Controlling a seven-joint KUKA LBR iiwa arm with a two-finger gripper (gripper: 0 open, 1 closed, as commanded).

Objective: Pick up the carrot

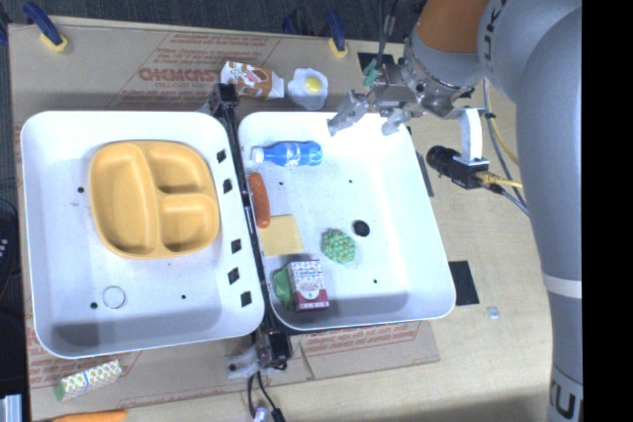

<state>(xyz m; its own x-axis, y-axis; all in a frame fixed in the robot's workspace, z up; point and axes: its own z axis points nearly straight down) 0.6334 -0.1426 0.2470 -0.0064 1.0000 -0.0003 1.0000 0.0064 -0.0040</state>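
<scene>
The carrot (260, 198), a slim orange-red stick, lies in the right bin (420, 242) against its left wall, below the blue bottle. My gripper (368, 122) hovers over the bin's far rim, up and to the right of the carrot and well apart from it. Its fingers (341, 122) are spread open with nothing between them. The grey arm with the orange band reaches in from the upper right.
The right bin also holds a blue bottle (289, 153), a yellow cheese slice (281, 235), a green pea cluster (338, 245), a small black item (360, 230) and a carton (308, 284). A yellow divided plate (153, 196) sits in the left bin. Toy foods (309, 87) lie behind the bins.
</scene>
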